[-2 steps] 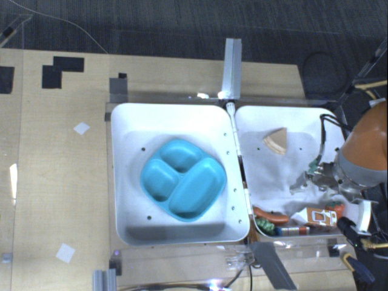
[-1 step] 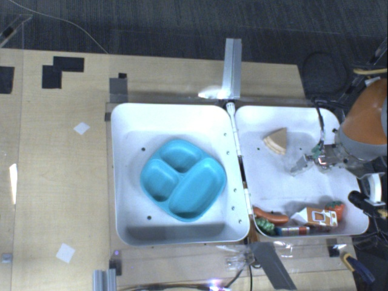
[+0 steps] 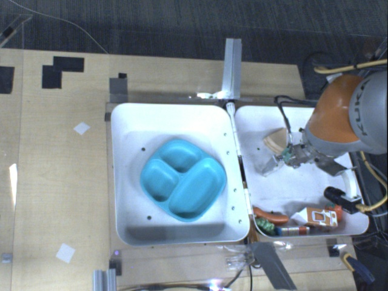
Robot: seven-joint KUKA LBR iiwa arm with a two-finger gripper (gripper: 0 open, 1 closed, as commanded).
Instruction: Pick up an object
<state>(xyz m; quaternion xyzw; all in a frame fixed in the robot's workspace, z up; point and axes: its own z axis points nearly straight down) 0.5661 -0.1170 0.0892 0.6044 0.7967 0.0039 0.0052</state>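
- The table point(image 3: 54, 180) carries two white bins side by side, the left bin point(image 3: 127, 162) at 9 o'clock of the right bin point(image 3: 291, 187).
- The arm point(image 3: 339, 114) enters from 3 o'clock and hangs over the right bin.
- A blue divided dish point(image 3: 182, 179) lies flat in the middle of the left bin, well apart from the arm.
- The tool point(image 3: 290, 157) sits low in the right bin, slightly toward 10 o'clock of the bin's centre. Whether it is released or clenched cannot be told from this view.
- No object can be confirmed in its grasp.
- A tan piece point(image 3: 276, 140) lies just beside the tool at 10 o'clock.
- A clear piece point(image 3: 267, 163) lies just beside it at 8 o'clock. Contact with either cannot be confirmed.
- Along the bin's 6 o'clock wall lie an orange-and-white packet point(image 3: 319, 216), a red sausage-shaped item point(image 3: 271, 215) and a green item point(image 3: 263, 225), all apart from the tool.
- Judgement: the step in hand is the grasp attempt, the likely target being the tan or the clear piece.
- Judgement: the next move calls for a firm closure on one piece, then a straight lift clear of the bin wall. The clear piece looks thin and may slip.
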